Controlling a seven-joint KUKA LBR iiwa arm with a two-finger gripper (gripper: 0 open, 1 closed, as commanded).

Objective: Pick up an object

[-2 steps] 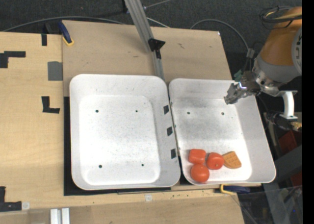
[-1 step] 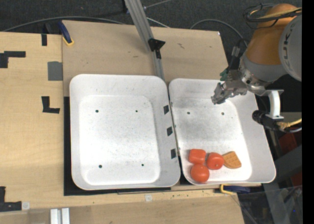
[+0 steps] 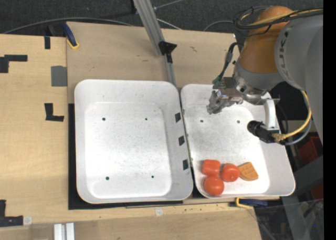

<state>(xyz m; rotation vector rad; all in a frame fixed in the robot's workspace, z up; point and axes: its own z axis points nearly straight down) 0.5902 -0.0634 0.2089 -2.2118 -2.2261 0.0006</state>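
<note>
1. While the gripper (image 3: 215, 105) hangs over the right bin (image 3: 278, 152) near its far left corner, I cannot tell how its claw stands.
2. Three red pieces, one (image 3: 211, 167) beside another (image 3: 229, 173) with the third (image 3: 213, 185) nearer the front rim, cluster at that bin's near edge.
3. An orange-tan piece (image 3: 249, 171) lies just right of them.
4. The left bin (image 3: 84, 128) sits alongside.

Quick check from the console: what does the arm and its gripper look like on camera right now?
The grey KUKA arm has a rounded orange band above the wrist, with black cables looped over it. A small grey metal gripper sits below, and a yellowish cable runs to a black fitting alongside.
</note>
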